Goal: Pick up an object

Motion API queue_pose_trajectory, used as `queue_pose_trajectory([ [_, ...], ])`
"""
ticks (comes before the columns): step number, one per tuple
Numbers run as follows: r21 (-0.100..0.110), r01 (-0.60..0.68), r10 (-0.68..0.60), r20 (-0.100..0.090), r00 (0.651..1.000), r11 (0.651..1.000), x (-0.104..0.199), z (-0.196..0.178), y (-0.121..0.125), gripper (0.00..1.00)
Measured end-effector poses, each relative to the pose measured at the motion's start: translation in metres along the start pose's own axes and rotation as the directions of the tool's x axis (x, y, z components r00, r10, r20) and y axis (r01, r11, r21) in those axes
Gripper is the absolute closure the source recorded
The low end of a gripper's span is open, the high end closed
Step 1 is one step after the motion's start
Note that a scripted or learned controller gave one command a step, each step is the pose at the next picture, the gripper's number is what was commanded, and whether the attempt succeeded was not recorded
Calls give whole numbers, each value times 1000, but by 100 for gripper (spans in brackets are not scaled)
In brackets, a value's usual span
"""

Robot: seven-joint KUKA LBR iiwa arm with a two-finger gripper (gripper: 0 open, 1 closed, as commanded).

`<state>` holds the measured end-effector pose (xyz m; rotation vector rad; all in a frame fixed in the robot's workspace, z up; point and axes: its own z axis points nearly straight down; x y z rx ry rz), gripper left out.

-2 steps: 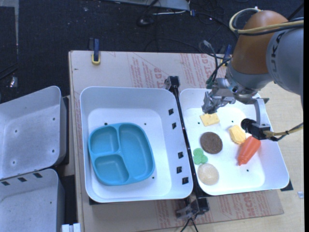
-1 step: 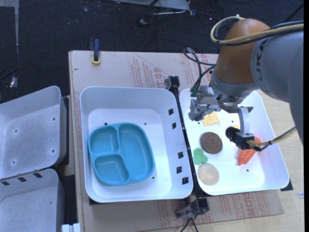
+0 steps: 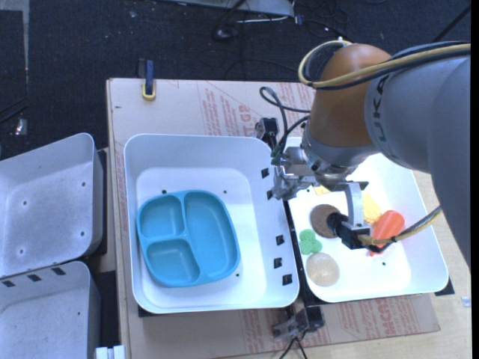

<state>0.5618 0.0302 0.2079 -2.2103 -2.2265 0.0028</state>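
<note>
I'm watching the gripper [image 3: 297,176] hovering over the right bin's [image 3: 423,279] far-left corner, and I'm not making out whether it's gripping anything. A brown disc [image 3: 321,218], green piece [image 3: 307,239], beige disc [image 3: 322,268] and orange carrot [image 3: 388,224] are lying in that bin; a blue divided plate [image 3: 187,238] is sitting in the left bin [image 3: 196,145].

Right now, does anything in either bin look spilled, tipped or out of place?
Nothing stands out. The blue divided tray lies flat in the left bin; the green piece, beige disc and orange piece lie inside the right bin, none spilled.
</note>
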Motion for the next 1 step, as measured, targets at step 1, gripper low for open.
queue_pose_trajectory([
  [1, -2, 1, -1, -1, 1000, 1000, 53, -15, -25, 100],
])
